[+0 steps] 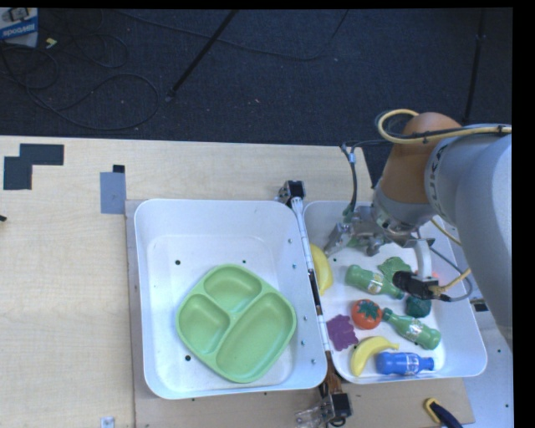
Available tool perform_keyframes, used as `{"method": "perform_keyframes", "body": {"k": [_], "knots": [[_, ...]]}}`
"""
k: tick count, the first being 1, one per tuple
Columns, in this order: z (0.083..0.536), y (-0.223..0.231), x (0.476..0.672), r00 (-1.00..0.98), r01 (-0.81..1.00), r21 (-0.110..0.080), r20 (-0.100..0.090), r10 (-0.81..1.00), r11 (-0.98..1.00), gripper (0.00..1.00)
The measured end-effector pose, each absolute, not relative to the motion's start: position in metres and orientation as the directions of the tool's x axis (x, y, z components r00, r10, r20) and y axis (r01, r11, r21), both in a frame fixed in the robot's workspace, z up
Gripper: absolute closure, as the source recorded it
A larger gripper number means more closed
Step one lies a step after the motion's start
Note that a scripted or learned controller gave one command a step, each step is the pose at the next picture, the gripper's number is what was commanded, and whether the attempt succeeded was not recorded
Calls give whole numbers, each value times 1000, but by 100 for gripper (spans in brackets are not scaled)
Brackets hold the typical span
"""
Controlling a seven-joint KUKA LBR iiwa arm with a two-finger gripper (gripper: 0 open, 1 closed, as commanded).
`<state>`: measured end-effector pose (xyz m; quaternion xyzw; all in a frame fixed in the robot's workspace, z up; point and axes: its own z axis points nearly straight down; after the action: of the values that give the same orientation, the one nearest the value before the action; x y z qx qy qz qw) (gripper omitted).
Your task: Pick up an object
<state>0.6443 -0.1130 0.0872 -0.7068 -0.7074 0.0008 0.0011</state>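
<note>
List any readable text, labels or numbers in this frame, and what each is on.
No text can be read.
Blue bottle: white label, too blurred.
Green bottle: pale label, too blurred.
Blue-and-white item on the floor, top left: print too small.

Right bin (468, 361) toys, 2 green bottles (373, 281) (415, 328), tomato (366, 313), yellow banana (369, 351), blue bottle (404, 363), lying flat

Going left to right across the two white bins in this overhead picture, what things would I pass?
Green divided plate in the left bin → purple piece → yellow banana → blue bottle, these three along the right bin's near side. The other toys crowd together, so their order is unclear.
</note>
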Motion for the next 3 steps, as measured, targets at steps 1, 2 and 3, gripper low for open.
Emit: {"method": "perform_keyframes", "body": {"k": [1,2,3], "knots": [[88,-134,620,0,1000,-1,1,1000,0,0],[96,-135,620,3,1000,-3,4,1000,-3,100],[178,-115,636,-2,1000,-4,0,1000,2,100]]}}
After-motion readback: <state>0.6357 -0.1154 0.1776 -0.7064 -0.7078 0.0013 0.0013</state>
